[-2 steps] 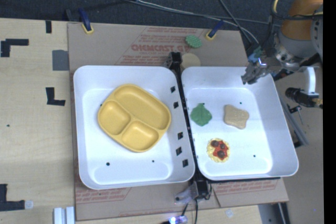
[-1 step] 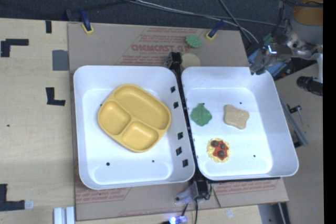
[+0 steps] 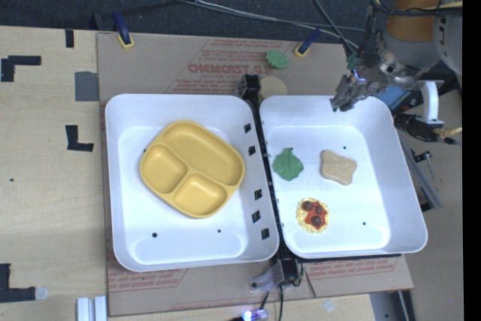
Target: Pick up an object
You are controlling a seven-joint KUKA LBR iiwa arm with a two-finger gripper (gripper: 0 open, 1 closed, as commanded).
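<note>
The right bin (image 3: 376,237) holds three small toy foods. A green leaf piece (image 3: 288,164) lies near its left wall, a tan bread-like piece (image 3: 337,168) sits to the right of it, and a small round pizza piece (image 3: 313,215) with red and dark toppings lies nearer the front. My gripper (image 3: 346,98) hangs over the bin's back rim at the upper right, well apart from all three pieces. Nothing shows between its dark fingertips.
The left bin (image 3: 128,237) holds a yellow divided plate (image 3: 192,168). A small green object (image 3: 276,58) lies on the cardboard behind the bins. Black clips line the divider between the bins. Cables run across the back of the bench.
</note>
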